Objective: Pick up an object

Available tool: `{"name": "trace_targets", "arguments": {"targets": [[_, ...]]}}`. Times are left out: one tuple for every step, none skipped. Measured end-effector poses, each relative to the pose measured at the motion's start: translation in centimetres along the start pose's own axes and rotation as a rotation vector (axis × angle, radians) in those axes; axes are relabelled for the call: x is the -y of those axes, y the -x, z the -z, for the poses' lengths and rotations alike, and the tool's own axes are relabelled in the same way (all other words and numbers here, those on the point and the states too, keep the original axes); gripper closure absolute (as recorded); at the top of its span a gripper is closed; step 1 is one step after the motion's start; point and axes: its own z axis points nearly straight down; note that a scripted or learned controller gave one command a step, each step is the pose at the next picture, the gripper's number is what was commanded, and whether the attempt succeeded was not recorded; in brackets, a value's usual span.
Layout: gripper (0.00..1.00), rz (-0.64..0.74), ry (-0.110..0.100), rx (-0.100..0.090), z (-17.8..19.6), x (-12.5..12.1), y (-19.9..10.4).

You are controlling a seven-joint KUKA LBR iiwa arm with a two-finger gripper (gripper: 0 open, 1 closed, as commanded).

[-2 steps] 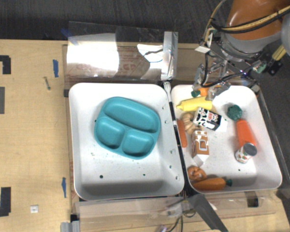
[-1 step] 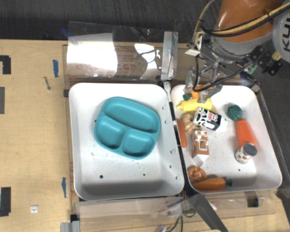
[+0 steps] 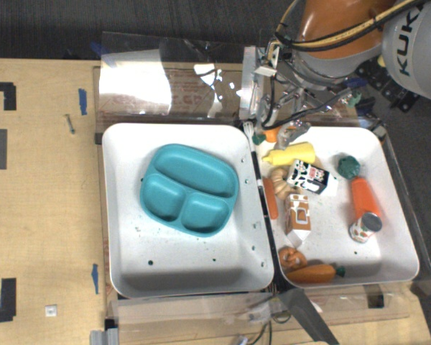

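My gripper (image 3: 290, 129) hangs over the far left corner of the right bin (image 3: 395, 225), below the arm's orange band and cables. Just under it lies a yellow toy banana (image 3: 291, 153), with a small orange piece (image 3: 271, 135) beside it. Nearer the front are a black-and-white carton (image 3: 307, 177), a brown-and-white carton (image 3: 299, 215), a thin sausage (image 3: 271, 196) along the left wall, and a teal lump (image 3: 348, 166). An orange bottle (image 3: 364, 205) lies at the right. Nothing is visibly held.
The left bin (image 3: 122, 221) holds a teal divided plate (image 3: 189, 188). A carrot (image 3: 314, 272) and a brown pastry (image 3: 290, 256) lie at the right bin's front edge. A clear plastic sheet (image 3: 172, 85) stands behind the bins.
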Motion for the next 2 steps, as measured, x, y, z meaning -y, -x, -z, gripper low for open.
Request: {"name": "trace_targets", "arguments": {"targets": [[1.00,0.124,0.002,-0.005,0.7,-5.4,-3.6],[1.00,0.233,0.001,-0.006,1.0,-5.6,-9.4]]}}
